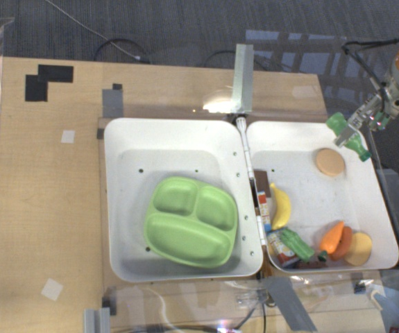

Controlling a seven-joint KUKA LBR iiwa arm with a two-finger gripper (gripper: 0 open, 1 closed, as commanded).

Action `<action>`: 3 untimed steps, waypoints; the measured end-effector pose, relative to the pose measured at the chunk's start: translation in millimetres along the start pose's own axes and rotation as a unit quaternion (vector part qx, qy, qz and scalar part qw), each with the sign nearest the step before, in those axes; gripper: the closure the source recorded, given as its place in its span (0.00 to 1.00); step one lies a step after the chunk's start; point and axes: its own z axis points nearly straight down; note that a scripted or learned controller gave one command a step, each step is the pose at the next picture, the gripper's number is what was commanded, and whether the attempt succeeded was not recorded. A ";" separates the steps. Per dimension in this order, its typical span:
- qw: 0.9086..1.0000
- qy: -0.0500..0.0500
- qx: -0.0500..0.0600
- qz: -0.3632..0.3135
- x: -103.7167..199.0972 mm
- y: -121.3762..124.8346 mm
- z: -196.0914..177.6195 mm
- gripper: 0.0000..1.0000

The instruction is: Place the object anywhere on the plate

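Pale wood desk (pixel 39 207) is carrying two white bins side by side. Toward the near edge of the left bin (pixel 116 186) a green divided plate (pixel 191 220) is lying. At the right bin's (pixel 303 144) far right corner, the pincer (pixel 352 132) is hovering, clenched on a green object (pixel 345 134). A tan disc (pixel 330 162), banana (pixel 280 205), orange carrot (pixel 332 236) and other toy food are resting below it.

No legible text or labels.
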 end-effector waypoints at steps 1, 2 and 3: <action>0.992 0.006 0.002 -0.126 81.1 -123.0 88.1 1.00; 0.983 0.006 -0.001 -0.185 75.5 2.0 127.1 1.00; 0.959 0.002 -0.004 -0.283 129.9 95.3 53.2 1.00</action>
